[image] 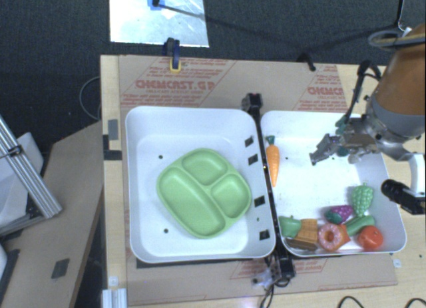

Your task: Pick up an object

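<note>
My gripper (pixel 322 150) hangs over the middle of the right bin (pixel 303 190), above bare white floor. It looks open, with nothing between its fingers. An orange carrot (pixel 271 157) lies against the bin's left wall, well to the gripper's left. Along the bin's front edge sit a green pepper (pixel 289 225), a brown block (pixel 307 234), a pink donut (pixel 330 236), a red tomato (pixel 370 236), a purple eggplant (pixel 339 213) and green grapes (pixel 361 198).
A green divided plate (pixel 203 192) lies in the left bin (pixel 143 140). A black divider with clips (pixel 261 167) runs between the two bins. The arm's orange band (pixel 406 74) and grey wrist cover the right bin's far right corner.
</note>
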Robot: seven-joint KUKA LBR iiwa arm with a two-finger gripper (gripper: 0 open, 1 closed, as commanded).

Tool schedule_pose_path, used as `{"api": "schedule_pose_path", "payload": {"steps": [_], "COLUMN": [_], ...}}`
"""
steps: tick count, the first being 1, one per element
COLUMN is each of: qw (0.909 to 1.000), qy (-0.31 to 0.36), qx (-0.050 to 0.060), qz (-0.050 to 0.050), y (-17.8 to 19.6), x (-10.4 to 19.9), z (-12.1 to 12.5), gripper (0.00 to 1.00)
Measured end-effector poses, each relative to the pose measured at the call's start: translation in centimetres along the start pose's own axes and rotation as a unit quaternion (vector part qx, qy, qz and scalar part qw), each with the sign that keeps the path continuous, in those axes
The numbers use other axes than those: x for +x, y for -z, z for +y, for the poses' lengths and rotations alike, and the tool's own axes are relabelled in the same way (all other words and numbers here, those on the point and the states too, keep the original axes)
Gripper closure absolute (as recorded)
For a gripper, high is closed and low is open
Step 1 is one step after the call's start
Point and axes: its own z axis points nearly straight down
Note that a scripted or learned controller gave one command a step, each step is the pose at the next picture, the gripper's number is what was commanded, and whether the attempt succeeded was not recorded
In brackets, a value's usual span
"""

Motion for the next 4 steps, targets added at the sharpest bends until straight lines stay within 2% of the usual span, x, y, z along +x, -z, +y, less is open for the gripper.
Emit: {"api": "schedule_pose_path", "payload": {"steps": [1,2,3,4], "qw": [1.0000,1.0000,1.0000,1.0000], "qy": [0.001,0.000,0.000,0.000], "qx": [-0.005,-0.002,-0.002,-0.002], "qz": [0.000,0.000,0.000,0.000], "y": [0.5,-5.5,-10.7,-15.2], "x": [0.0,0.6,-0.3,-0.2], "z": [0.2,0.8,1.3,0.6], "gripper": [0.00,0.00,0.00,0.00]}}
